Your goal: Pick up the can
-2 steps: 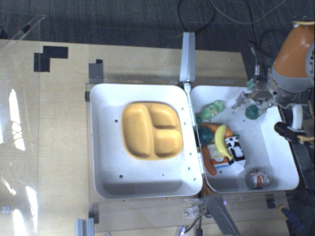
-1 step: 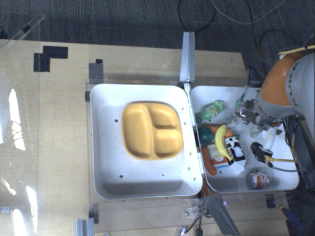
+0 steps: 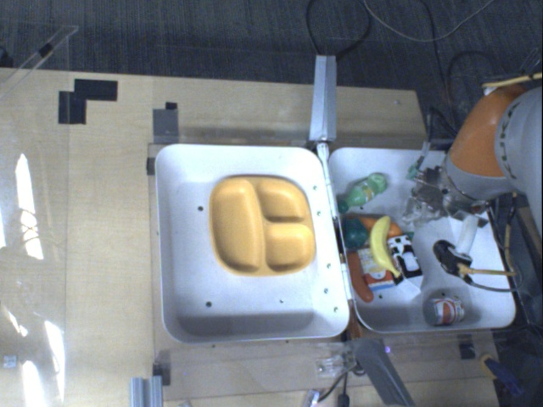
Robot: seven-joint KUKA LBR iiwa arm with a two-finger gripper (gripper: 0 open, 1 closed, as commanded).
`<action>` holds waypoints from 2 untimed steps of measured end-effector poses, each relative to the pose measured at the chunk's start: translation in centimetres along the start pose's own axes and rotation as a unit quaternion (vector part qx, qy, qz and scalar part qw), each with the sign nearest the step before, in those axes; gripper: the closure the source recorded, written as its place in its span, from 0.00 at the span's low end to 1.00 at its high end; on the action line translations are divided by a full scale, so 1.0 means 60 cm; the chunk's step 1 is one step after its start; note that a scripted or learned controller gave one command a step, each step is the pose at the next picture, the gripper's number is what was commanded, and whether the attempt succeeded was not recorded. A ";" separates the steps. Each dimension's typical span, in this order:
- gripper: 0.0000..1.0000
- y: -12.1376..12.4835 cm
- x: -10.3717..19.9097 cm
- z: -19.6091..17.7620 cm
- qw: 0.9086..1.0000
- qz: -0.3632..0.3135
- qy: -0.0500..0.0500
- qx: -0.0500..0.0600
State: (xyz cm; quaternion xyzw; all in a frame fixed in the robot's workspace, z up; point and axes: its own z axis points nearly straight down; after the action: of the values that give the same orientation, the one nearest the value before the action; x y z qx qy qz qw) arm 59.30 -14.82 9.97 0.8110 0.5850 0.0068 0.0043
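Note:
The can [image 3: 443, 310] is silver with a reddish label and sits in the near right corner of the right bin [image 3: 492, 312]. My gripper [image 3: 420, 209] hangs over the far middle of that bin, well beyond the can and slightly to its left. Nothing is visibly held in it. The grey arm with its orange band [image 3: 479, 147] comes in from the right above the bin's far right side.
Along the right bin's left side lie a green crumpled item [image 3: 363, 189], a banana [image 3: 382, 242], a black-and-white box [image 3: 405, 256], a red-orange item [image 3: 361, 283] and a dark green one [image 3: 352, 231]. The left bin [image 3: 182, 303] holds a yellow divided tray [image 3: 259, 225].

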 end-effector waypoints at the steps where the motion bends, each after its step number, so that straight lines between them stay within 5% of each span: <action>1: 0.00 0.000 0.000 0.000 1.000 0.000 0.000 0.000; 2: 1.00 0.002 0.003 -0.018 1.000 -0.001 0.001 -0.002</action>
State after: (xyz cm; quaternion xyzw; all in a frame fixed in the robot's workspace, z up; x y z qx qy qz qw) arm 59.48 -14.69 11.08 0.8102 0.5861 0.0086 0.0056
